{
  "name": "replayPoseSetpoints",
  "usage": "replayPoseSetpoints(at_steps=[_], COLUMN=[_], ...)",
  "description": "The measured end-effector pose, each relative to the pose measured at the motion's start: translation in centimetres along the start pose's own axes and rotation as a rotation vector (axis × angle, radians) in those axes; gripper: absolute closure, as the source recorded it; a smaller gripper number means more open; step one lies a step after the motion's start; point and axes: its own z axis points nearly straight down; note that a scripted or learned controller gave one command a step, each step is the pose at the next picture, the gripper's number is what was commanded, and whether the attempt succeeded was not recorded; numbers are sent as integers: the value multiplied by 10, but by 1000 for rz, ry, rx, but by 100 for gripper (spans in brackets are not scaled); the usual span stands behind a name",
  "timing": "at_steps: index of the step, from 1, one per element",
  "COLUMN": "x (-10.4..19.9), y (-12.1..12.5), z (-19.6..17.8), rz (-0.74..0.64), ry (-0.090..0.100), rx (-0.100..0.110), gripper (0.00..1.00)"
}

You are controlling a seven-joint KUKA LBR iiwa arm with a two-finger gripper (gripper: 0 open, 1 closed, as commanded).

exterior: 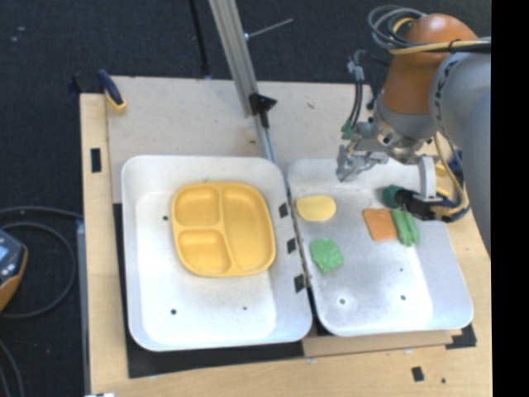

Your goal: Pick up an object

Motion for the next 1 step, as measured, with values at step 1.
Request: replayPoseSetpoints(at_steps=[1], x=[-8], y=[0], z=[-48], rz=[-2], ry=[-1], rx=[-1], gripper=[100])
